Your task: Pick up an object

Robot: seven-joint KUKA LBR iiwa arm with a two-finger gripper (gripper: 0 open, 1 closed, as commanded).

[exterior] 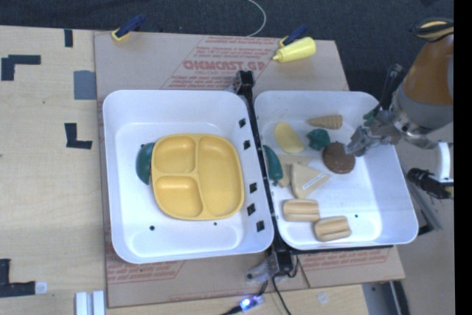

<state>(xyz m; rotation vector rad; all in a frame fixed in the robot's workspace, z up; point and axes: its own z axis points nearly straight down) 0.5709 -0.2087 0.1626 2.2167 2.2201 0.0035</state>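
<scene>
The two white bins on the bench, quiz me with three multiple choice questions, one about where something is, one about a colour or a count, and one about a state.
1. Where does the yellow divided plate lie?
A. In the left bin
B. In the right bin
C. On the cardboard outside the bins

2. How many compartments does the plate have?
A. Two
B. Three
C. Five

3. Where is the hand right now?
A. Above the left bin
B. Over the right bin, beside the brown round piece
C. Off beyond the bench

Answers:
1. A, since the plate fills the middle of the left bin, partly covering a dark green item.
2. B, two compartments at the top and one wide one below.
3. B, its tip sits just right of the brown piece, inside the right bin's outline.
</scene>
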